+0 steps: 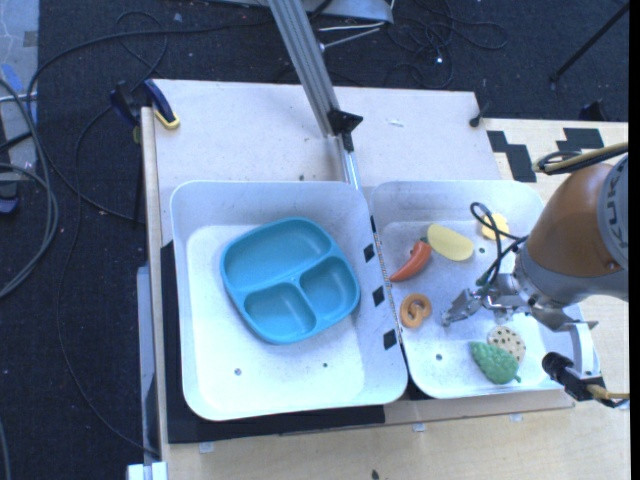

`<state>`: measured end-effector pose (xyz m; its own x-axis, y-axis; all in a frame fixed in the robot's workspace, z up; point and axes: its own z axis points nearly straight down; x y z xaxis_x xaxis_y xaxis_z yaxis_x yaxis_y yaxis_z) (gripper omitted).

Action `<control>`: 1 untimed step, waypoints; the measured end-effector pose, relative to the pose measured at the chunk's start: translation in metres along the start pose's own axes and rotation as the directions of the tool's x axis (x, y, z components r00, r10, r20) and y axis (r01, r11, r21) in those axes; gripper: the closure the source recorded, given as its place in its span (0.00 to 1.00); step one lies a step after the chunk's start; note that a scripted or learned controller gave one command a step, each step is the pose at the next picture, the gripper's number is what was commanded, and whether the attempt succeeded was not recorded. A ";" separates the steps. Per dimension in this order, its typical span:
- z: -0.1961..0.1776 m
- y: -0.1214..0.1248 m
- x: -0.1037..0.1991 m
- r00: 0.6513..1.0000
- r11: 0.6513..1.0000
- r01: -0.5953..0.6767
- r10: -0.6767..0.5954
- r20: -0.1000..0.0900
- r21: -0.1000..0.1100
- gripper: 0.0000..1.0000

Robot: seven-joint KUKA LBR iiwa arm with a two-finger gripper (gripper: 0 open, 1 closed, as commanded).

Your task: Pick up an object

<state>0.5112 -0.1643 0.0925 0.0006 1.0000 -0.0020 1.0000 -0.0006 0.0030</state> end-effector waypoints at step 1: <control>-0.013 0.002 -0.001 1.000 1.000 -0.002 0.002 0.003 -0.006 1.00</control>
<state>0.5127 -0.1654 0.1055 0.0029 1.0000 -0.0046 1.0000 -0.0029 0.0088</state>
